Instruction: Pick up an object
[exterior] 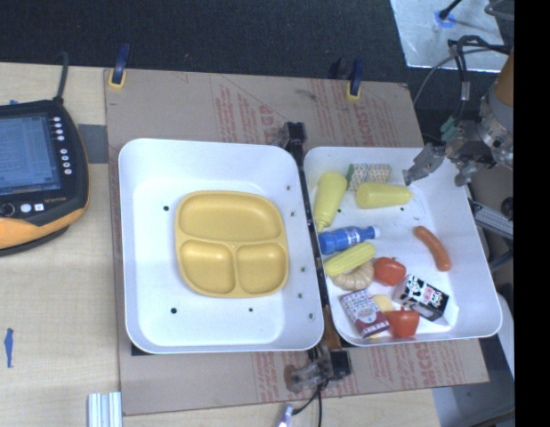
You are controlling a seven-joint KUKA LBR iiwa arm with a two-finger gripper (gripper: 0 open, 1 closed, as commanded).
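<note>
Two white bins sit side by side on the table; the right bin (478,238) holds the toy food, the left bin (146,238) a yellow tray (230,241). Step looks like approach: hand (440,160) hovers at the right bin's upper-right edge, nothing seen btwn its fingers, can't tell how wide they stand. Nearest pick is the yellow pepper (382,195), w/ a sausage (432,247) below; next move prob needs to line up over one item, then descend.

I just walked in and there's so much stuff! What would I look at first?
Probably the big yellow divided plate, alone in the left bin. Next, the toy food heaped in the right bin: a blue bottle, corn, a sausage. The gripper hangs over that bin's far right corner.
</note>
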